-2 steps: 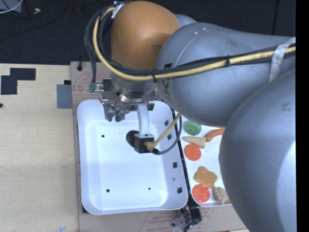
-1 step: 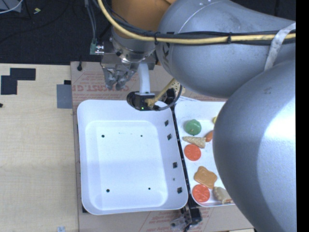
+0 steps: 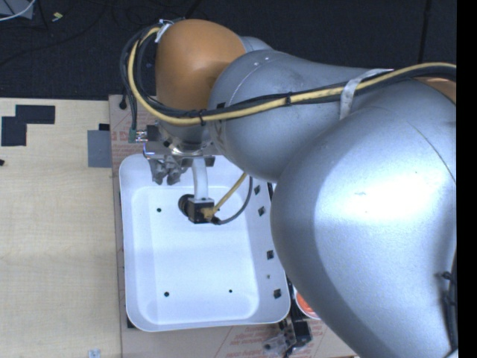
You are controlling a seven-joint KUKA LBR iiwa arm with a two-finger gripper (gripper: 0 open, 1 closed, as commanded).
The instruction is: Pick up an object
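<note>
My gripper (image 3: 182, 189) hangs below the orange wrist band (image 3: 194, 62), low over the far end of the left white bin (image 3: 194, 282). At its lower end is a small black piece (image 3: 195, 209) with a thin yellow cable looping off to the right. It looks like part of the gripper, not a loose object. The black piece is close to the bin floor. I see nothing held. The bin floor around it shows a few tiny dark specks. The arm's big grey body (image 3: 358, 200) hides the right bin almost wholly.
A sliver of something orange (image 3: 304, 304) peeks out under the arm at the lower right. Small dark hardware (image 3: 287, 340) lies by the bench's front edge. To the left is a pale wooden surface (image 3: 52, 237) with black and grey patches.
</note>
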